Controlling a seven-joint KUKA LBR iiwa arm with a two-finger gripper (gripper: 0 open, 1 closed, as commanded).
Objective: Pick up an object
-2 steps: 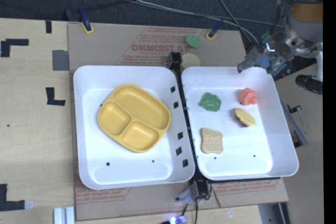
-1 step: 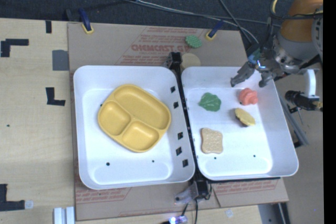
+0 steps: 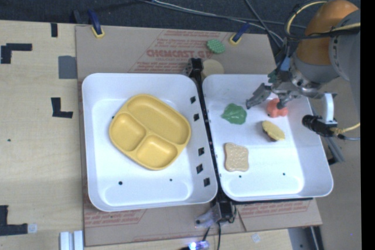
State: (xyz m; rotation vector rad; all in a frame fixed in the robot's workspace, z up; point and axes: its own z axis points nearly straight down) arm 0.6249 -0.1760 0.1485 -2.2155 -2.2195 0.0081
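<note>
Dark carpet ran along the back, with cables trailing over it, and in front of that sat the wooden worktop (image 3: 35, 143) with a cardboard sheet (image 3: 146, 52) clamped down on it. Two shallow white bins sat side by side on the cardboard. The left bin (image 3: 99, 184) had a yellow divided plate (image 3: 150, 130) lying tilted in the middle, three compartments, nothing in them.

The right bin (image 3: 304, 181) was where the small stuff was: a green leafy piece (image 3: 234, 113) near the left wall, a slice of toy bread (image 3: 237, 157) further toward the front, a yellowish lump (image 3: 273, 130) to the right of those, and a little red-orange object (image 3: 275, 108) toward the back. The arm (image 3: 328, 32) came in from the right with its orange band up top, and the gripper (image 3: 268, 100) hung low over the back of that bin with its fingers spread apart, one dark finger (image 3: 256, 96) pointing toward the green piece, the other right beside the red-orange object. Nothing sat between them. A small green dotted thing (image 3: 215, 45) lay on the cardboard behind the bins.
</note>
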